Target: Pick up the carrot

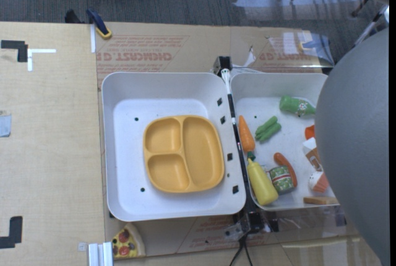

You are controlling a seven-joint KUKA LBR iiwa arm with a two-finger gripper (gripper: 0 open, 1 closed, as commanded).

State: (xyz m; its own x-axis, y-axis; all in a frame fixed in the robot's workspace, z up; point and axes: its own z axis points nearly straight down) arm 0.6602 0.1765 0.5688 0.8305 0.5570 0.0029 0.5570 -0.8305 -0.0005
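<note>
- The carrot (pixel 245 133) lies in the right bin (pixel 247 88), tight against its left wall and pointing up-down, with its green top at the lower end touching the yellow bottle (pixel 260 182).
- Bare white floor sits above the carrot; just to its right lie the green pea pods (pixel 267 128).
- Further right a green toy (pixel 297 106) rests near the bin's far wall, and a small can (pixel 283 179) with a red-and-green label leans against the yellow bottle.
- The left bin (pixel 117 153) holds a yellow divided plate (pixel 184 153) with open floor all round it.
- The grey arm (pixel 359 153) bulks over the right bin's right side, covering that edge; the end effector is hidden, so I cannot tell its state.
- Red mirrored print shows on the cardboard (pixel 148 51) under the bins; it is not readable.
- A pizza-slice toy (pixel 125 242) lies on the counter (pixel 43 135) below the left bin.
</note>
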